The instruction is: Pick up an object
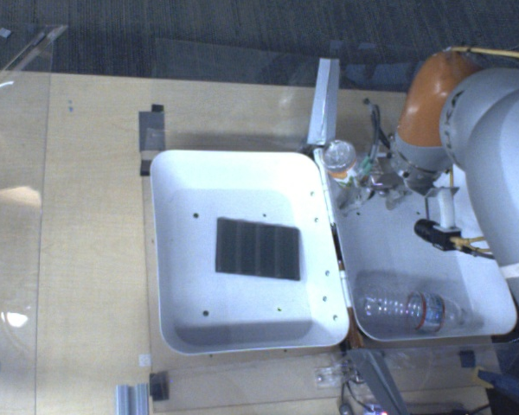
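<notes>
Jaws: cannot tell how they are standing; the gripper is hanging low over the far-left corner of the right bin, its metalwork cluttered and blurred. Just left of the jaws, a small clear bottle with a crinkled top is sitting upright at the bin's corner, whether touching them is unclear. Well below the jaws, a clear plastic bottle is lying on its side along the near wall. Left of the jaws, the left bin is holding a dark ribbed pad.

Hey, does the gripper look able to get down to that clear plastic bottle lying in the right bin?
Probably yes. The clear bottle lies uncovered near the right bin's front wall, and the gripper hovers at the bin's far corner.
</notes>
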You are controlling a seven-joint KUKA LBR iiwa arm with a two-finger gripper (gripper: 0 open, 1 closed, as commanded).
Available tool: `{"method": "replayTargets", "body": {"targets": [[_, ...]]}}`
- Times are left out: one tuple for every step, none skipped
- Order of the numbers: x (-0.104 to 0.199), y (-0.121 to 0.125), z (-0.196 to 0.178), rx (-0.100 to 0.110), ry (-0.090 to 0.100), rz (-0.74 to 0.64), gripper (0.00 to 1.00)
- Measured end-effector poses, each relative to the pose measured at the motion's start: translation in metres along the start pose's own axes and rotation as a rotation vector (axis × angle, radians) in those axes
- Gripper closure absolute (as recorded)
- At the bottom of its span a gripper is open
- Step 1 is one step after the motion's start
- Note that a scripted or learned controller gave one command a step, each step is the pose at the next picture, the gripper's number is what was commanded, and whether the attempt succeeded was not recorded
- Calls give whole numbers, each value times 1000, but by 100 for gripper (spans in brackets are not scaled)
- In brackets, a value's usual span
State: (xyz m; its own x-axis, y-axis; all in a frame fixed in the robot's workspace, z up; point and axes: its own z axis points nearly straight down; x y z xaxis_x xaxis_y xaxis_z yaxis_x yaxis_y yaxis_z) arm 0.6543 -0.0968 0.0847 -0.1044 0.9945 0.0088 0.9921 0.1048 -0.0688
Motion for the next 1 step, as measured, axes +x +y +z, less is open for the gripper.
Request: {"method": "replayTargets", "body": {"targets": [[-98,4,-3,-70,-13,-50,0]]}}
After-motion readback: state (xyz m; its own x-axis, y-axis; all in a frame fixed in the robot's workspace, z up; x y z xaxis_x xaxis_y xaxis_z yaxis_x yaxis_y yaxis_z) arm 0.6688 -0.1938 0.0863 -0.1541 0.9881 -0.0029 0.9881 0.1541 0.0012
